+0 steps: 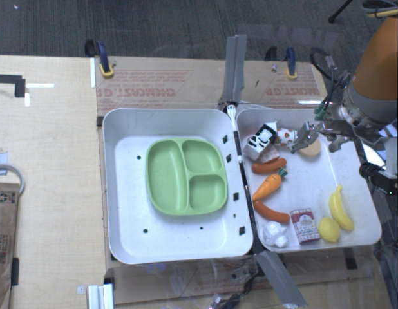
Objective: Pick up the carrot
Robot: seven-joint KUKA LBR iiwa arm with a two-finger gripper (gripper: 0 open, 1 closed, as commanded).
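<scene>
The orange plastic carrot with a green leafy tip (268,185) lies tilted near the middle of the right-hand shallow white bin (360,237), with nothing gripping it. Taking the carrot as the landmark: just above it lies a reddish-orange sausage (268,166), and just below it a second reddish sausage (271,211), both close beside it. Further above sits a small black-and-white carton (260,140). Below and to its right are a small red box (305,225), a lumpy white object (275,233), a yellow lemon (329,229) and a yellow banana (341,208).

The metal two-finger claw (308,137) hangs up and to the right of the carrot, well apart from it, just above a tan rounded object (310,149). Whether the claw is released or clenched cannot be told; nothing shows between its tips.

Left of the carrot, the other shallow white bin (122,172) holds a light green divided plate (186,176). Both bins rest on the pale wooden desk (44,147).
</scene>
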